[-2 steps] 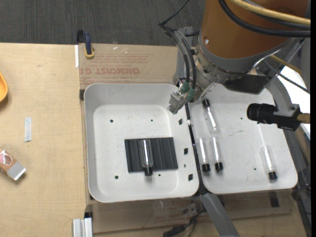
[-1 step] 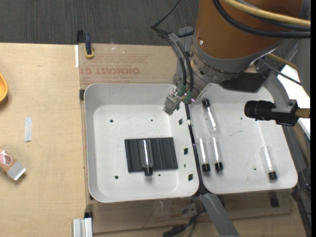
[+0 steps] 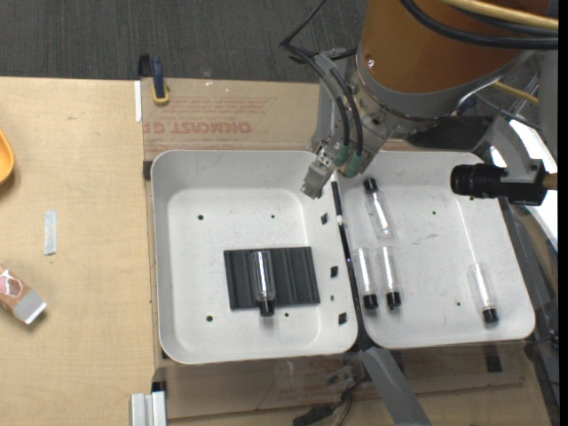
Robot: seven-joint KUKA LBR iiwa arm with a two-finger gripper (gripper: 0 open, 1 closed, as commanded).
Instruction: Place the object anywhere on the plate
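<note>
A black ridged plate (image 3: 271, 278) lies in the left bin (image 3: 177, 238). One clear tube with a black cap (image 3: 263, 282) rests on the plate, lengthwise along its grooves. My gripper (image 3: 316, 183) hangs above the back right corner of the left bin, close to the divider between the bins. It is well behind the plate, and I see nothing held in it. Several more clear capped tubes lie in the right bin (image 3: 444, 229): one near the gripper (image 3: 377, 207), a pair side by side (image 3: 377, 280) and one at the right (image 3: 482, 293).
The arm's large orange and grey body (image 3: 444, 43) looms over the back of the right bin. A black cylinder (image 3: 484, 182) juts in from the right. On the wooden bench to the left lie a small grey strip (image 3: 50, 232) and a wrapped item (image 3: 19, 296).
</note>
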